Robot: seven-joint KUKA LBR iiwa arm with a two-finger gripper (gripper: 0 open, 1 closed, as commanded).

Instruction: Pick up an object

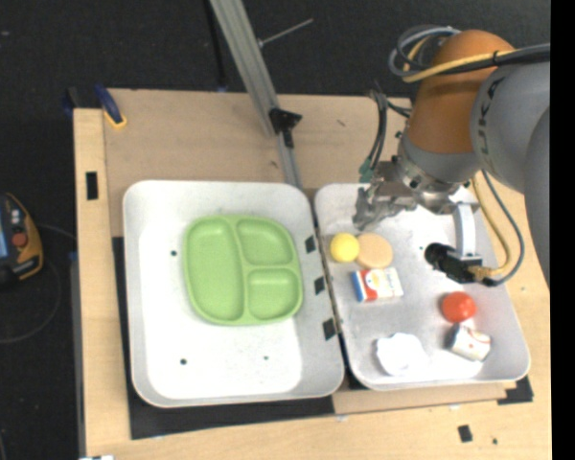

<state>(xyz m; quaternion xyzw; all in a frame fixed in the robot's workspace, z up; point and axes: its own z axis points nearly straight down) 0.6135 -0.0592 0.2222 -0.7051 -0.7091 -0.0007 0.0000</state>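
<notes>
Overhead lighting, even and moderately bright over the bench; surrounding floor falls off to near black. The two white bins (220, 372) read close to overexposed, with surface speckle barely resolved. Soft, short shadows sit under the bin rims and beneath the arm (460, 94), suggesting a diffuse source above. Mild specular sheen on the arm's orange band. Overall sharpness low: edges soft, small items in the right bin lack fine detail, label print illegible. No obvious edge distortion; bench edges look straight.

Grey arm (517, 113) with a rounded orange band (455, 94), looped pale cables and a dark metal wrist.
</notes>
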